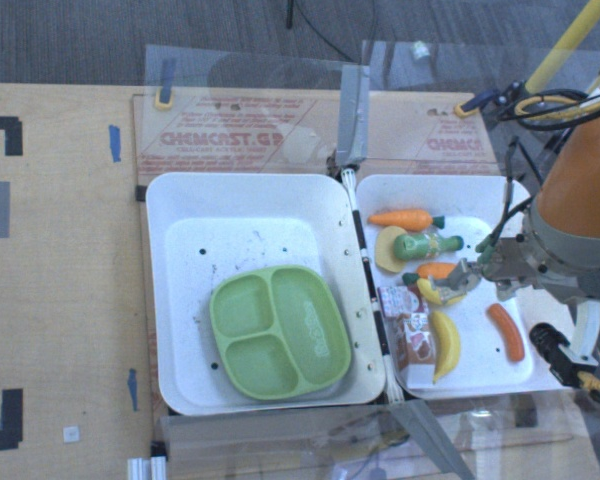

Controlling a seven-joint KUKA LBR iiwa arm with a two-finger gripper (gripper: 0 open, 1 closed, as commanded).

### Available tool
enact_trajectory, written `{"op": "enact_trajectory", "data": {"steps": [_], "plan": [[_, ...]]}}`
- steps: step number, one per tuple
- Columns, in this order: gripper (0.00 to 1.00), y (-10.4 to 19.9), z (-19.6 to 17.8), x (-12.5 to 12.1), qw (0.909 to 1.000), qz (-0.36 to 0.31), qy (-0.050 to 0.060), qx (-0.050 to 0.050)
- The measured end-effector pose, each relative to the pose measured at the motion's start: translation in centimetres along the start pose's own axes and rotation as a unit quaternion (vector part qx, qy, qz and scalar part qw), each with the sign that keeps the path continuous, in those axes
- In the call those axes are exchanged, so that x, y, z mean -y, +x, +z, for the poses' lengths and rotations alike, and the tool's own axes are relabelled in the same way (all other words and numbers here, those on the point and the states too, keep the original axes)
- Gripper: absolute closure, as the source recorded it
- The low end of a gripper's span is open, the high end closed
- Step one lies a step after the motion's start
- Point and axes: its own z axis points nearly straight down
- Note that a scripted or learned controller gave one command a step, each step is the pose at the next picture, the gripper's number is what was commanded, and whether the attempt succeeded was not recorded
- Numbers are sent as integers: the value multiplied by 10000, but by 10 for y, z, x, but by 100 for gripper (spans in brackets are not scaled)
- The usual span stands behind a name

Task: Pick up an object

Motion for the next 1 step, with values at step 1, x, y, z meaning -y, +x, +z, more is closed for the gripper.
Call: {"op": "enact_trajectory", "data": {"steps": [1], "plan": [[0,18,12,-11,9909,-1344,-3,-1]]}}
